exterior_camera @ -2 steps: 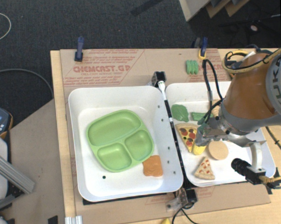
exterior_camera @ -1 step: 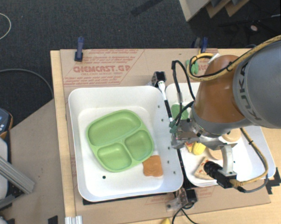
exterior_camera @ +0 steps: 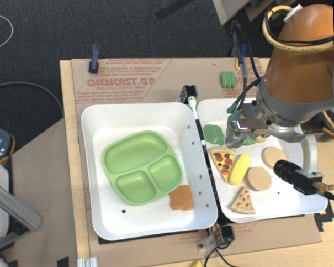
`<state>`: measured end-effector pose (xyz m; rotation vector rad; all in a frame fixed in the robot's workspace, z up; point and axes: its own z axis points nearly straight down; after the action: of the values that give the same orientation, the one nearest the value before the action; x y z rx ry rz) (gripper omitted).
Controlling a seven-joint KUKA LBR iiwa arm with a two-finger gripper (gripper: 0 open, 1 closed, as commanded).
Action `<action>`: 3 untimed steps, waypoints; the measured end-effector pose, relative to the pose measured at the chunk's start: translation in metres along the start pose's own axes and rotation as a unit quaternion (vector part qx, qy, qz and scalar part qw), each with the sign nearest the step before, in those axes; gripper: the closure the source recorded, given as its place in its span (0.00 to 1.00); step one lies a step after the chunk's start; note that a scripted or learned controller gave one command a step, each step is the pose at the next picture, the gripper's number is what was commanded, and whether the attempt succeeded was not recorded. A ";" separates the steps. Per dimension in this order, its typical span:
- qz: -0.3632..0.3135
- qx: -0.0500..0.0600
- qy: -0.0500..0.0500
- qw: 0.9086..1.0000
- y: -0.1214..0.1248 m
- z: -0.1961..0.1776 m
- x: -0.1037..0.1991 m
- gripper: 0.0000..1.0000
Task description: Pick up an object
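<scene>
Items on and around my counter:
- Counter: tan board, red "CHEMCAST" print along its far part.
- Left bin and right bin: shallow, white, side by side, edges touching.
- Black clip: at the far end of the seam between the bins.
- Blue clamp: on the counter's far left edge.
- Green clip: on the board just beyond the right bin.
- Dark floor: carries a thin looped cable.
- Aluminium rail: lower left, off the counter.

The gripper is hanging low over the right bin, beside a green toy leaf, above a pizza slice and corn cob; a green divided plate is lying in the left bin.
</scene>
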<state>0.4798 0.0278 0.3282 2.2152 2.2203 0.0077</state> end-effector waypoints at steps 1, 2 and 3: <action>0.001 0.005 0.001 1.000 -0.001 0.044 0.031 1.00; 0.001 -0.001 0.000 1.000 0.003 -0.089 0.017 1.00; 0.000 0.007 0.000 1.000 0.015 -0.011 0.060 1.00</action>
<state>0.4949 0.0876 0.3390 2.2218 2.2282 -0.0085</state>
